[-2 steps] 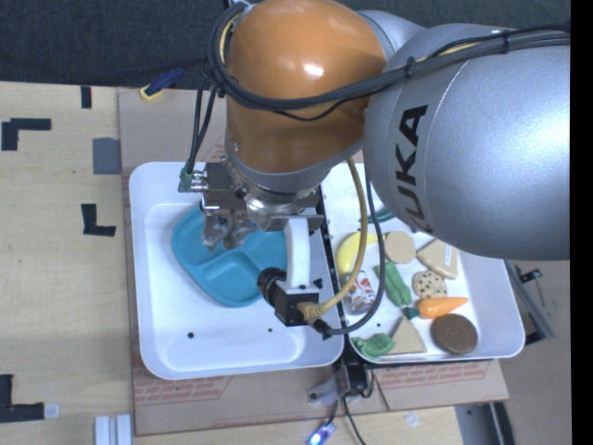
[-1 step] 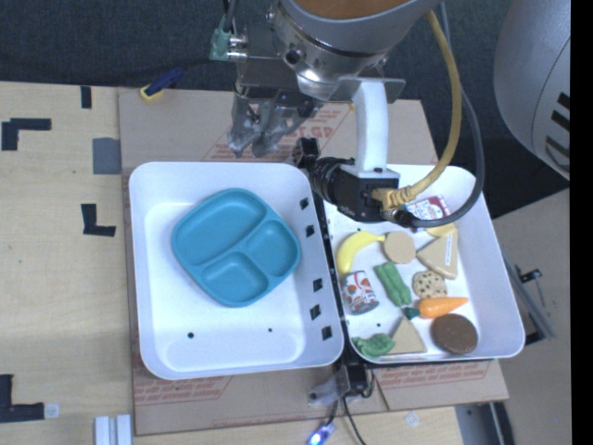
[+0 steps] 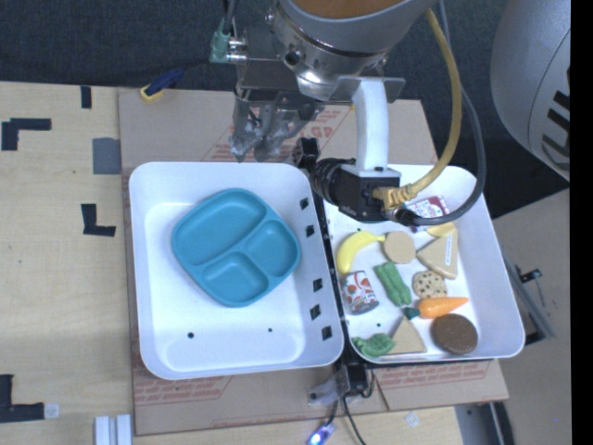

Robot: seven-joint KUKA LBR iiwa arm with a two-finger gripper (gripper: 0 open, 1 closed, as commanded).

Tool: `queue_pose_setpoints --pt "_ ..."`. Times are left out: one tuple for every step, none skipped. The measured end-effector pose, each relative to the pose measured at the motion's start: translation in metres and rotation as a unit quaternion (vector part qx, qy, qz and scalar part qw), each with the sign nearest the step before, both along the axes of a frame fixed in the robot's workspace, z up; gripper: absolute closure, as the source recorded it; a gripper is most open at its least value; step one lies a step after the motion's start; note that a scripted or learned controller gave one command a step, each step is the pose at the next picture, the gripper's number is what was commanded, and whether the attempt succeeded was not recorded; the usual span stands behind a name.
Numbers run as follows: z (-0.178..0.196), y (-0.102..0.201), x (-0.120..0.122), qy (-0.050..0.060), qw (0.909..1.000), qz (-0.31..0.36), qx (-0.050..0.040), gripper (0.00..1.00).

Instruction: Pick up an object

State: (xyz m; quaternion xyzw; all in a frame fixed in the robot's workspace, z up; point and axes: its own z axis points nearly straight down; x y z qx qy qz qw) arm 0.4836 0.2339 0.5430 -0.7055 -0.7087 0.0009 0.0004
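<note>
The grey arm (image 3: pixel 361 12) with its orange band looms over the far side of the tabletop (image 3: pixel 56 276), taking up most of the upper middle. Below it two white bins sit side by side, edges touching. The left bin (image 3: pixel 157 341) holds a blue three-compartment plate (image 3: pixel 236 246), lying flat and a little askew. The right bin (image 3: pixel 496 286) is crowded with small toy foods: a yellow banana (image 3: pixel 355 247) near its left wall, a round tan cookie (image 3: pixel 399 247) just beside it, a pale wedge (image 3: pixel 443 253) to the right, a green pod (image 3: pixel 394 283) in the middle, a small red-and-white can (image 3: pixel 359 292) left of that, a dotted cracker (image 3: pixel 429 284), an orange carrot (image 3: pixel 439 307) lying crosswise, and a brown round disc (image 3: pixel 455 334) at the near right corner. A green leafy piece (image 3: pixel 373 345) lies at the near left corner beside a tan triangle (image 3: pixel 409 335).

The gripper (image 3: pixel 264 137) hangs beyond the far rim of the left bin, over the cardboard (image 3: pixel 176 128), apart from everything in the bins. It looks blurred, so I cannot tell how it is set; nothing is visibly in it.
</note>
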Motion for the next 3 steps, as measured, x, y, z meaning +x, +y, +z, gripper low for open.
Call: queue_pose_setpoints --pt "0.010 0.001 0.000 0.001 1.0000 0.001 -0.0003 1.00" --pt "-0.173 -0.001 -0.002 0.008 1.0000 -0.002 -0.0042 1.00" --pt "-0.330 -0.088 0.005 0.009 0.9999 -0.007 -0.0045 1.00"
